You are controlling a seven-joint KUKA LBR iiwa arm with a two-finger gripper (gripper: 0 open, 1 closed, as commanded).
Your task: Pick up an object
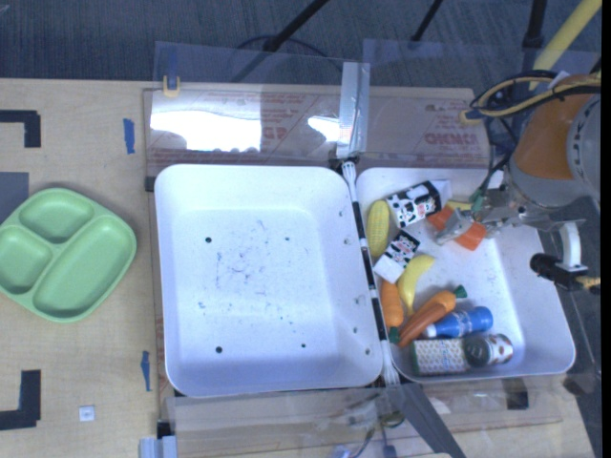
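The right bin [520,284] holds a pile of small items: a yellow corn cob [379,227], a black-and-white spotted pack [416,202], a banana [416,277], two carrots [429,315], a blue bottle [461,322] and a patterned can [465,353]. My gripper [464,225] reaches in from the right and sits low over the bin's upper part. It is right against an orange object [471,238], whose second orange part lies just to its left. The arm's orange band [544,146] is above it at the right.
The left bin [164,256] lies beside the right one, and a shared rim [366,256] separates them. A green divided plate [62,253] rests on the bench at far left. A clear panel [248,113] stands behind the bins. Cables hang near the arm at upper right.
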